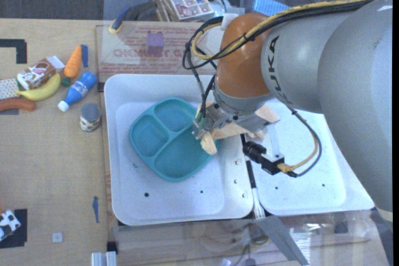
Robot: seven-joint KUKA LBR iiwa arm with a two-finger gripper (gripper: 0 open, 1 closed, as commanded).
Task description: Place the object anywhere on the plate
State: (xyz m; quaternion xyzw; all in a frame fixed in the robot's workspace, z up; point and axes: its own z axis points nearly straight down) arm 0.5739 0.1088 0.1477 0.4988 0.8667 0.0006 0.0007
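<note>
Gripper point(207, 134) sits at the plate's point(169, 139) right edge in the left bin point(124, 196), grasp state cannot be told, object location unconfirmed; advise release only once squarely over a plate compartment, kept low

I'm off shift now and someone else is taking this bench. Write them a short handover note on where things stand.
Claw: low over the right rim of the teal divided plate in the left bin; its grip can't be read from here.
A tan, wedge-shaped object sits at the claw tip, over the plate's edge.
Done: arm brought to the plate.
Left: confirm the object rests on the plate, then withdraw.
</note>
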